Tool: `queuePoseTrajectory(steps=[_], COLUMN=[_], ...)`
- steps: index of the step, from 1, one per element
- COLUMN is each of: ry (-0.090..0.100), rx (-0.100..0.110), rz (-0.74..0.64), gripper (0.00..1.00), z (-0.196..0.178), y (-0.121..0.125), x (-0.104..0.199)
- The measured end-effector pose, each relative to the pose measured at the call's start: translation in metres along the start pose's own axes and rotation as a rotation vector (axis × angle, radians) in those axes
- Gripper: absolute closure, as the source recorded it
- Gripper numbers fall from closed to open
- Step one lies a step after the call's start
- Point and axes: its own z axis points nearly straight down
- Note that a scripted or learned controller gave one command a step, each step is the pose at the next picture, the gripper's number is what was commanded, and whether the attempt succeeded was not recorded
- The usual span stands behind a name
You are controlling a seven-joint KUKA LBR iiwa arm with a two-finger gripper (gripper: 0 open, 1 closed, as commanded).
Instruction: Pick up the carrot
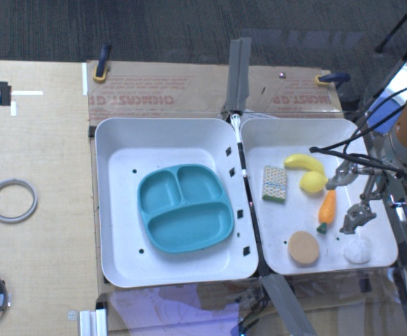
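Just to the left of the tool (pixel 350 198), inside the right-hand bin (pixel 280 135), lies the carrot (pixel 326 207): a short orange piece with a green stub at its lower end, lying nearly upright in the view. The tool's two fingers stand spread apart with nothing between them, one fingertip near the carrot's top and the other lower down and further right.

The step in hand looks like the approach before the grasp. To do it well, the tool should shift left until the carrot sits between its fingers, turn so they close across the carrot's narrow width rather than along its length, and come down low enough to catch the body and not just skim the top. The lemon (pixel 313 181) sits touching or nearly touching the carrot's upper end, so a finger coming down there may knock it; gripping nearer the middle or lower half seems safer.

Below the tool lies a white ball (pixel 358 252), and further left a round tan biscuit (pixel 304 248).

The arm reaches in from the right edge, its wrist hung with dark cables above the bin's right side.
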Motion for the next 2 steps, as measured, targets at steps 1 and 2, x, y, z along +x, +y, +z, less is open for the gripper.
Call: queuePoseTrajectory(steps=[1, 2], ry=[-0.001, -0.001], rx=[0.001, 0.0], rz=[0.059, -0.105], gripper=[0.0, 0.0], z=[0.091, 0.164], y=[0.001, -0.029], x=[-0.078, -0.086])
